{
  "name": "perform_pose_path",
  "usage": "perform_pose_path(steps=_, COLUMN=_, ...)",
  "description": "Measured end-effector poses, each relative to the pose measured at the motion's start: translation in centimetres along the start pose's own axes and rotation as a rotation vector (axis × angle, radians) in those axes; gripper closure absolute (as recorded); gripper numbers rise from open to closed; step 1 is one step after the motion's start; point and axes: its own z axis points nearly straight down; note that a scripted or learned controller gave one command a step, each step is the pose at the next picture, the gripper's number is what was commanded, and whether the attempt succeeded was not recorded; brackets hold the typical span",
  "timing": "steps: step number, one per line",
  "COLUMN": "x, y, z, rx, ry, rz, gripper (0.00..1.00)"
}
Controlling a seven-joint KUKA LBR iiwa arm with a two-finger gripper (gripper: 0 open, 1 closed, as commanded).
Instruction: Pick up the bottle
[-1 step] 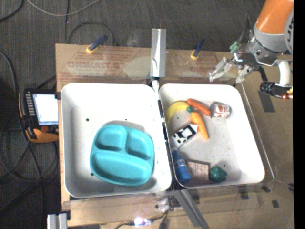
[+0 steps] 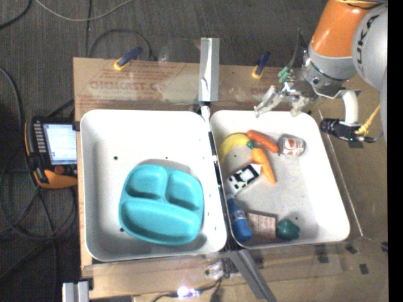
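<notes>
Camera view, from above at a slant: blue bottle point(image 2: 238, 220) lying on its side in the right bin point(image 2: 329, 187), tight against the left wall near the front corner, cap end towards the front. Just beside it, a brown flat packet point(image 2: 261, 224), then a dark green lump point(image 2: 288, 229). Further back, a black-and-white carton point(image 2: 243, 177), two carrots point(image 2: 263, 151), a yellow fruit point(image 2: 232, 146) and a small can point(image 2: 291, 145). Left bin point(image 2: 101, 150) carrying a teal divided tray point(image 2: 163, 204).

Gripper point(image 2: 282, 104) hanging over the back rim of the right bin, jaws spread apart, nothing between them. Well apart from the bottle, with the carrots and carton in the space between.

Step in hand, by judgement: approach, not yet near the target. To do well: travel high over the clutter, then come down over the middle of the bottle. Turn the wrist so the jaws close across the narrow body, not along its length. Likely trouble: hardly any room between bottle and wall for one finger, and the packet crowding the other side. Best to descend straight, keep wide until low, then close slowly. Round body likely to roll or slip out if caught off-centre.
</notes>
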Motion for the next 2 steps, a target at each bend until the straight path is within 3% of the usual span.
perform_pose_path(steps=1, x=9.9, y=-5.0, z=0.8, rx=0.002, ry=0.003, rz=0.294, gripper=0.0)
perform_pose_path(steps=2, x=21.9, y=-9.5, z=7.2, rx=0.006, ry=0.0, rz=0.76, gripper=0.0)
